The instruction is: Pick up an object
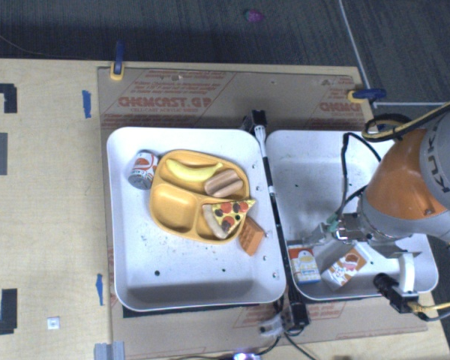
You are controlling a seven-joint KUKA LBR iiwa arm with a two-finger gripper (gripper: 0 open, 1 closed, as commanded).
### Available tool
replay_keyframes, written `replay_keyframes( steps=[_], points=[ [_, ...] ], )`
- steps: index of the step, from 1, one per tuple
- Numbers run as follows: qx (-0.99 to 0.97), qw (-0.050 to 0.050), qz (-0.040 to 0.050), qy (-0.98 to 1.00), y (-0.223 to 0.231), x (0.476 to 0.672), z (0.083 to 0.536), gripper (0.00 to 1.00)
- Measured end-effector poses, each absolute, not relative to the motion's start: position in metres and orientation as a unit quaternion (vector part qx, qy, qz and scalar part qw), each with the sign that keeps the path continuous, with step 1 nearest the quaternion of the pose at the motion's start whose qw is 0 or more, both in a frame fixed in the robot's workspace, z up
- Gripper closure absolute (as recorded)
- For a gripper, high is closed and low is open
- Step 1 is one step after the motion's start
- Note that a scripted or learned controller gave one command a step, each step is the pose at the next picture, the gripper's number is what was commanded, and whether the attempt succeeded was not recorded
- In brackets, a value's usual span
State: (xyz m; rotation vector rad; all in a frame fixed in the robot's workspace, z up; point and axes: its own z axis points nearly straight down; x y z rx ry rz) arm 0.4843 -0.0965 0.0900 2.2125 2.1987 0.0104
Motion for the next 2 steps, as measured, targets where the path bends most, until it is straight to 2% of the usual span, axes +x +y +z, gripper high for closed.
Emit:
replay_keyframes(
  steps=[2],
  points=[
    [0.709, 0.011, 0.0033, 0.705, -0.0964, 0.4842, 0.0900, 0.00]
  ],
)
